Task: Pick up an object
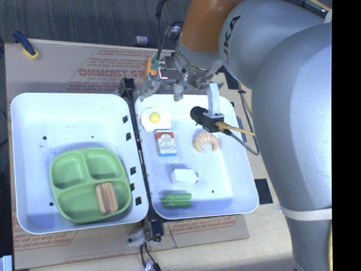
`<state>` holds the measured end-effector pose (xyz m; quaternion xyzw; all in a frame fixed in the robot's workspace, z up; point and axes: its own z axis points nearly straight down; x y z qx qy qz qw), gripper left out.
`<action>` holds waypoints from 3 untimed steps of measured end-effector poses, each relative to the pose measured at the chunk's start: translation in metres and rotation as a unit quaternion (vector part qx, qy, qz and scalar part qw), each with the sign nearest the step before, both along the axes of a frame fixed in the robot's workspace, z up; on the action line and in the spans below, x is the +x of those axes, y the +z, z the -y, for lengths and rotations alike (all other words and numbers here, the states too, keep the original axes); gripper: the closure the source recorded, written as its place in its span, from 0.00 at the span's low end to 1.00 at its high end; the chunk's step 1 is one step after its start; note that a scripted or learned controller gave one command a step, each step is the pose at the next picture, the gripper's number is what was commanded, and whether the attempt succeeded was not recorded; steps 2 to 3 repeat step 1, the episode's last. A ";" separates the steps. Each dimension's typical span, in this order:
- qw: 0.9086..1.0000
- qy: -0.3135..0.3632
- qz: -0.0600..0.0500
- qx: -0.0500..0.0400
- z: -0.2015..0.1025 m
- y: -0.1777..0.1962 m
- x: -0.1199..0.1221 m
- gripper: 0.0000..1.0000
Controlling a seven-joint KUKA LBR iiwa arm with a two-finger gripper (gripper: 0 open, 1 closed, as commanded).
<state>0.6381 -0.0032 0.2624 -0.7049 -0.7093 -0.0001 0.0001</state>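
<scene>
Camera view: croissant (206,141) just below gripper (194,95), not between fingers.

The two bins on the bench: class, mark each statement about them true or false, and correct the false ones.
1. The green tray lies in the left bin. True.
2. The hot dog lies in the right bin. False: it rests in a compartment of the tray.
3. The croissant lies in the right bin. True.
4. The fried egg sits at the bin's near end. False: it is at the far end, by the gripper.
5. The green vegetable lies nearer the camera than the white block. True.
6. The red carton is between the gripper's fingers. False: it lies on the bin floor.
</scene>
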 end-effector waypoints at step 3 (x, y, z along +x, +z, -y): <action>1.000 -0.001 0.000 0.000 0.046 -0.003 0.018 0.00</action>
